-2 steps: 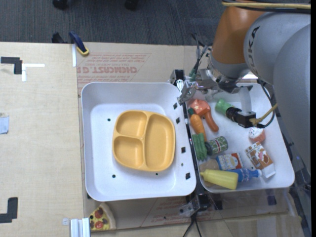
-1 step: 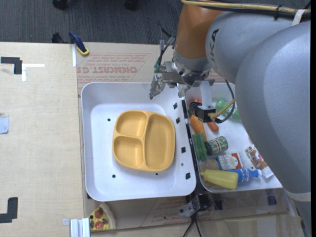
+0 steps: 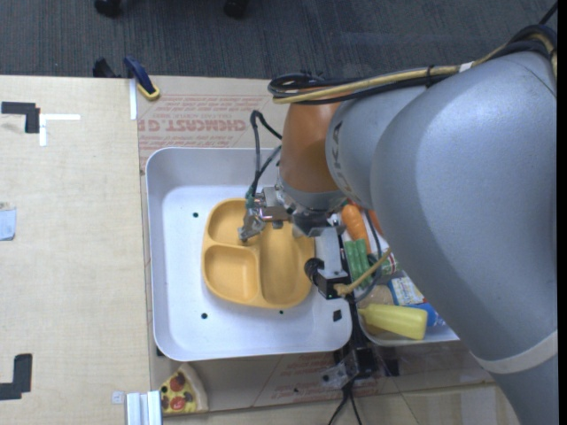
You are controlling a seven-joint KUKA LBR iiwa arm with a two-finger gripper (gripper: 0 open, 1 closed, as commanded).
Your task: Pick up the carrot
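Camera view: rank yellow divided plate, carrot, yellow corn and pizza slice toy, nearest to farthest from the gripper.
Gripper sits over the left bin.
1. Yellow divided plate, directly beneath it.
2. Carrot, to its right, by the arm.
3. Yellow corn, lower right in the other bin.
4. Pizza slice toy, outside the bin, bottom left.

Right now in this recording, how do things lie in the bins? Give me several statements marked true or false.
1. The yellow divided plate lies in the white bin on the camera view's left. True.
2. The orange carrot lies on the plate. False: it lies in the bin on the right, beside the arm.
3. The grey arm's gripper is above the plate. True.
4. A yellow corn-like piece lies in the left bin. False: it lies in the right one.
5. A pizza-slice toy lies outside the bins near the lower edge. True.
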